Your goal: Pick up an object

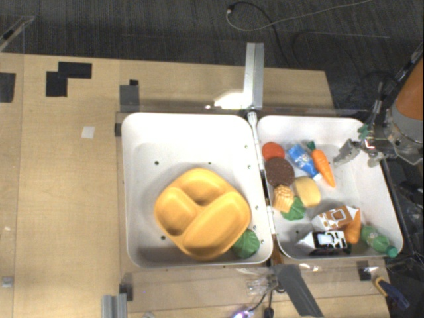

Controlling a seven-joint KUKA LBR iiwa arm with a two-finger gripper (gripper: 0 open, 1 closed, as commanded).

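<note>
Two shallow white bins are sitting side by side on the worktop [59, 197]. Camera view: the left bin [142, 144] is holding a large yellow divided dish [202, 212], overturned, with a green leafy toy [247, 244] touching its lower right edge. The right bin [381, 201] is carrying small toy foods: a red tomato [272, 151], a brown round patty [280, 171], a blue packet [299, 157], an orange carrot [322, 166], a corn cob [284, 197], a yellow lump [307, 191], and a small carton [336, 215]. The claw [353, 148] is hanging over the right bin's upper right part, near the carrot but apart from it, nothing lying between its fingers; how widely they are parting cannot be told.
</note>
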